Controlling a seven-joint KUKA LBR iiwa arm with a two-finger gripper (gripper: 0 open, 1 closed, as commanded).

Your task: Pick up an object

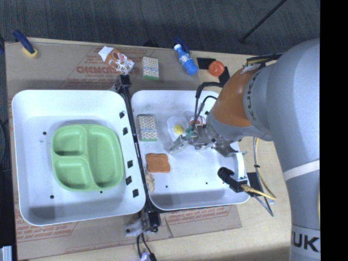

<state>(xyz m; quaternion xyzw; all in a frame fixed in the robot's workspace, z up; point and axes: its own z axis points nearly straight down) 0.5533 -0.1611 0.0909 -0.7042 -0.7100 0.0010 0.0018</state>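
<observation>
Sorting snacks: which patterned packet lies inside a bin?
The packet in the right bin, left of the gripper; the other packet sits on cardboard.

a green divided plate (87, 156) lies in the left bin (27, 200). on the cardboard behind the bins sit a crumpled snack wrapper (116, 61), a small patterned box (150, 68), a blue bottle (186, 59) lying tilted, and an orange cap (216, 67). a blue clamp (24, 43) grips the bench's far left corner.

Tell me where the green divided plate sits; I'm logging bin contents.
In the camera view, the green divided plate lies in the left bin, about central, with the right bin alongside it.
</observation>
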